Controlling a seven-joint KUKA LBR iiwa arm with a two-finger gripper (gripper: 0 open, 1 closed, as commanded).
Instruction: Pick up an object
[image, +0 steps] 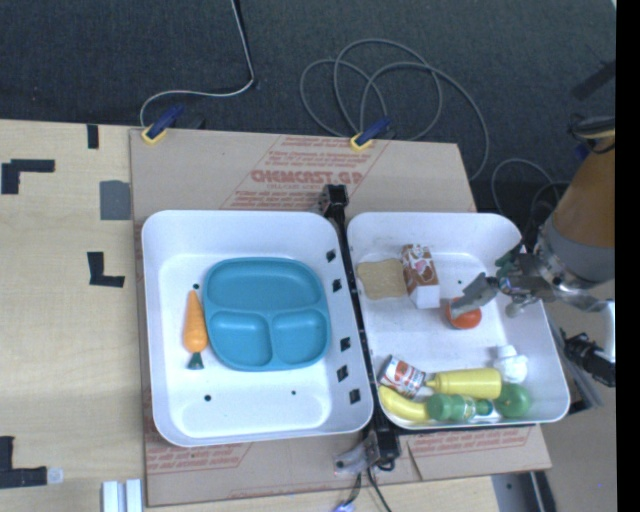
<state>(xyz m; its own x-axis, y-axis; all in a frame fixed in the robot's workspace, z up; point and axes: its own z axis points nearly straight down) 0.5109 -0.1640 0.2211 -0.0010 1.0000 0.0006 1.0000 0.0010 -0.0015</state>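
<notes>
My end effector (478, 297) sits low in the right white plastic bin (452, 226), dark fingers narrowed over the small round red-orange object (463, 318), apparently lined up for a pinch; I cannot confirm it is gripped. Bottles crowd the near edge; the blue divided plate (267, 312) fills the left bin.

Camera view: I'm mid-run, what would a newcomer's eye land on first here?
Probably the big blue divided plate in the left bin, with an orange carrot lying beside it. Next, the gripper reaching into the right bin over a small red object, with bottles clustered along the near wall.
</notes>
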